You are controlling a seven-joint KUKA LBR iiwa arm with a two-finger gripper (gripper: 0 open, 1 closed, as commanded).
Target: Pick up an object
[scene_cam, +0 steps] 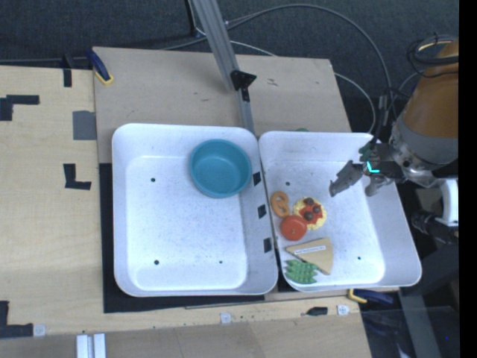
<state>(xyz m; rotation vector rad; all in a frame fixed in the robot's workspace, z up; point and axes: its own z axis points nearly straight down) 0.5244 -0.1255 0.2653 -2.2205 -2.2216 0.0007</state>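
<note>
From my feed the gripper (pixel 359 183) sits over the right bin (pixel 387 263), toward its right side, fingers spread wide with nothing between them. The arm (pixel 432 118) comes in from the right edge of the frame. The stuff to grab is clustered along that bin's left side, well apart from the fingers: a small pretzel (pixel 279 203), a little pizza-looking toy with dark toppings (pixel 310 211), a red tomato (pixel 293 228) touching it, a sandwich wedge (pixel 313 253) below, and something green (pixel 300 272) at the bottom, maybe peas, too small to call. The left bin (pixel 149 263) has a blue bowl (pixel 220 168) upright in its upper right corner.
</note>
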